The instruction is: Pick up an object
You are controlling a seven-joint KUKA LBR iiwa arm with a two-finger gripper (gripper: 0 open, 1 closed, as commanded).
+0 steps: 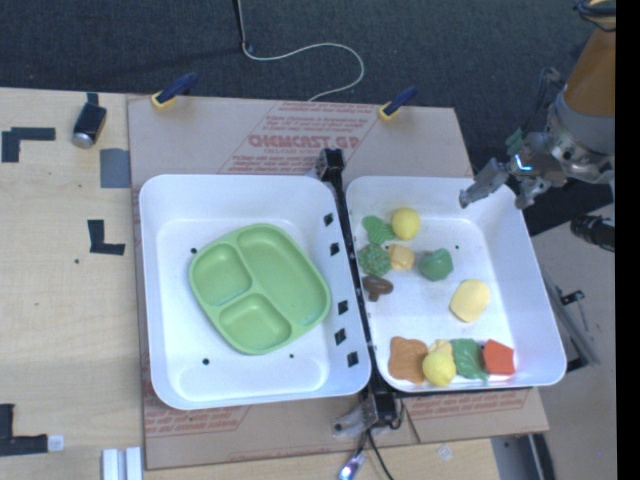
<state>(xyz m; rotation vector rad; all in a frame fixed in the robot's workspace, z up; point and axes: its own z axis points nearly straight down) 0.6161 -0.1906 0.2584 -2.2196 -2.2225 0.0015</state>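
The right bin (pixel 520 258) holds several small toy foods: a yellow ball (pixel 405 222), green pieces (pixel 435 264), a yellow lump (pixel 470 299), an orange piece (pixel 406 358) and a red block (pixel 499 357) along the front wall. My gripper (pixel 500 183) hangs over the bin's far right corner, above and to the right of the toys. Its two fingers stand apart with nothing between them. The nearest toy, the yellow ball, lies well to its left.
The left bin (pixel 165 268) holds a green divided tray (pixel 260 286). A black divider with clips (pixel 340 258) runs between the bins. Blue and yellow clamps (pixel 397 100) pin the cardboard at the back. A white cable (pixel 300 53) loops behind.
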